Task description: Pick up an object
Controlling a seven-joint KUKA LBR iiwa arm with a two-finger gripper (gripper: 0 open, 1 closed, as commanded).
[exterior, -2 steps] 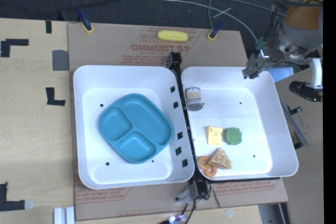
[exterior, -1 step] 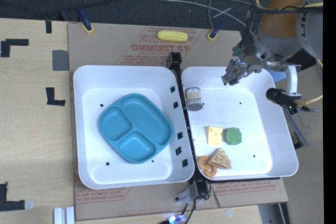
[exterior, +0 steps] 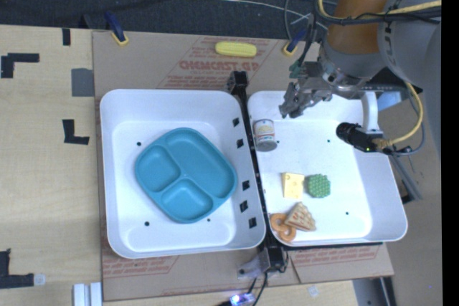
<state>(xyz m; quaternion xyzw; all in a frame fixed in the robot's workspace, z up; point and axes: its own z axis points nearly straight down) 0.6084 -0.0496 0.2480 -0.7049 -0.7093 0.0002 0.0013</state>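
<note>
My gripper (exterior: 292,108) hangs over the right bin's (exterior: 358,218) far-left area, finger gap unreadable, holding nothing visible; nearest object, the small can (exterior: 264,134), sits just below-left by the divider.

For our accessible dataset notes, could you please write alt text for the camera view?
A grey robot arm's gripper hovers over the right white bin, which holds a small can, a yellow block, a green piece, a pretzel and a wedge-shaped toy. The left bin holds a blue divided tray.
</note>
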